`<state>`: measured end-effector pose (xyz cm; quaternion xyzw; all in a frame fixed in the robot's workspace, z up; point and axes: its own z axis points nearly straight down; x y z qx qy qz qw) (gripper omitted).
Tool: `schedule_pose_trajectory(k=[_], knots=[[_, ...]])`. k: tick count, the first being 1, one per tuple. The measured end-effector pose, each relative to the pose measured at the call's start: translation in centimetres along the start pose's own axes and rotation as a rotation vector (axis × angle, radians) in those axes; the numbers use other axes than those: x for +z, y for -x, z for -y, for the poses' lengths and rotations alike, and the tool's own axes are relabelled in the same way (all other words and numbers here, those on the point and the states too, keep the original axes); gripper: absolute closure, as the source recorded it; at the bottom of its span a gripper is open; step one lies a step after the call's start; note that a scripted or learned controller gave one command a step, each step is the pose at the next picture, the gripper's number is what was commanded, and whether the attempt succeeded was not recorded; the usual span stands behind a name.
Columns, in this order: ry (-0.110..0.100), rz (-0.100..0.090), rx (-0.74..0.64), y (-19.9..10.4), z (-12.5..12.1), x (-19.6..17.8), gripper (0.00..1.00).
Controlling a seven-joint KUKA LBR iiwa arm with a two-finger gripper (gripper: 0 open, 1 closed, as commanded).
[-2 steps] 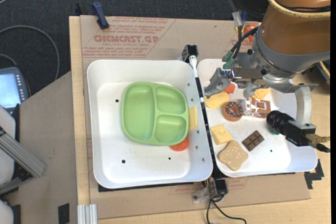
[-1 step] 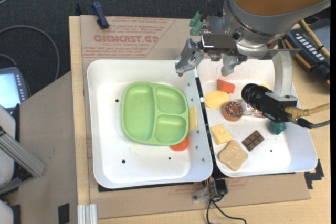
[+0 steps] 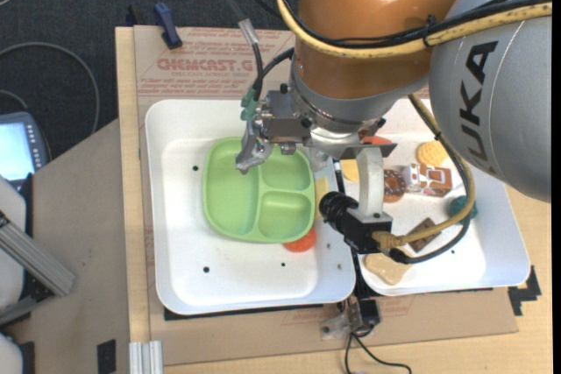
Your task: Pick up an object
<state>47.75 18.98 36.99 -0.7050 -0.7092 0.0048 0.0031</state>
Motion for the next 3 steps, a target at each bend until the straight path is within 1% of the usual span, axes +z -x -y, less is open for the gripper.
schedule_pose_trajectory(k=[1,2,3], knots=[[0.029,-0.009,0.006,2.5,-0.1,-15.3,0.00],[0.015,-0.004,0.003,2.3,0.0,-15.5,1.00],[-0.004,0.003,0.003,-0.6,0.0,-2.1,1.00]])
